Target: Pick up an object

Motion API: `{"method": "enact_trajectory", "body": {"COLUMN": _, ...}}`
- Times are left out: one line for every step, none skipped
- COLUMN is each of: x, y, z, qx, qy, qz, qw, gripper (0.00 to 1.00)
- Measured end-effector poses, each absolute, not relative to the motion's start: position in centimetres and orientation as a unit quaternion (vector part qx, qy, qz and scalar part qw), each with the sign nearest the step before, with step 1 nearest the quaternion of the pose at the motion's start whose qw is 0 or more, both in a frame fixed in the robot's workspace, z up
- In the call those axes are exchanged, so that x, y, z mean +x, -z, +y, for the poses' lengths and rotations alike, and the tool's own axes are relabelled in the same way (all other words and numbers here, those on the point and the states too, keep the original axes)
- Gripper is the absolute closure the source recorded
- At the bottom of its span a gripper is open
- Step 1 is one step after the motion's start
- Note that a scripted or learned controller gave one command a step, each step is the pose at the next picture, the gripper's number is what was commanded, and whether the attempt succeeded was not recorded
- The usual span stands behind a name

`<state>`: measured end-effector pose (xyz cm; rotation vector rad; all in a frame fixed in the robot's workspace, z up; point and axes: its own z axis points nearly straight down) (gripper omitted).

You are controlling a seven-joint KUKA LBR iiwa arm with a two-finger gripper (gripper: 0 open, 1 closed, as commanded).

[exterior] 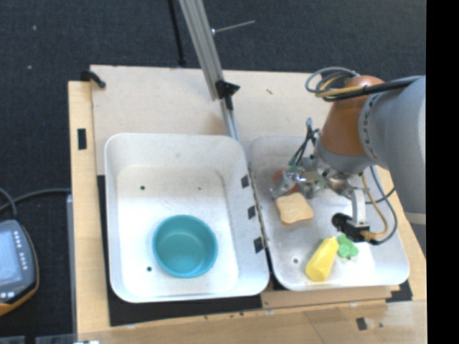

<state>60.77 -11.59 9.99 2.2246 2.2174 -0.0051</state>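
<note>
Two white bins [129,156] sit on a wooden bench. Nearest the camera, a yellow object [321,259] lies beyond the pincer's reach. A tan bread-like piece [294,209] rests just below the pincer [288,183], almost touching; whether its jaws are spread, I cannot tell.

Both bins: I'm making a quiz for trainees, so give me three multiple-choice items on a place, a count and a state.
1. Where is the teal bowl?
A. left bin
B. right bin
C. on the bench

2. How many things lie in the right bin?
A. one
B. three
C. six

3. The bowl stands:
A. upside down
B. on its side
C. upright, mouth up

Answers: 1 A, it sits on the left bin's floor; 2 B, a toast slice, a yellow bottle and a green piece; 3 C, its hollow shows.
</note>
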Motion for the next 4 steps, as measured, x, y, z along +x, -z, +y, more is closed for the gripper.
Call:
{"method": "enact_trajectory", "body": {"x": 60.9, "y": -11.2, "z": -11.6, "qx": 0.710, "qy": -0.0007, "qz": 0.704, "qw": 0.002, "gripper": 1.00}}
{"method": "enact_trajectory", "body": {"x": 61.2, "y": -17.7, "z": -11.5, "qx": 0.706, "qy": -0.0023, "qz": 0.708, "qw": 0.003, "gripper": 1.00}}
{"method": "enact_trajectory", "body": {"x": 61.3, "y": -22.2, "z": -11.6, "qx": 0.706, "qy": -0.0009, "qz": 0.708, "qw": 0.002, "gripper": 1.00}}
{"method": "enact_trajectory", "body": {"x": 59.7, "y": -21.7, "z": -6.4, "qx": 0.705, "qy": -0.0005, "qz": 0.709, "qw": 0.000, "gripper": 1.00}}
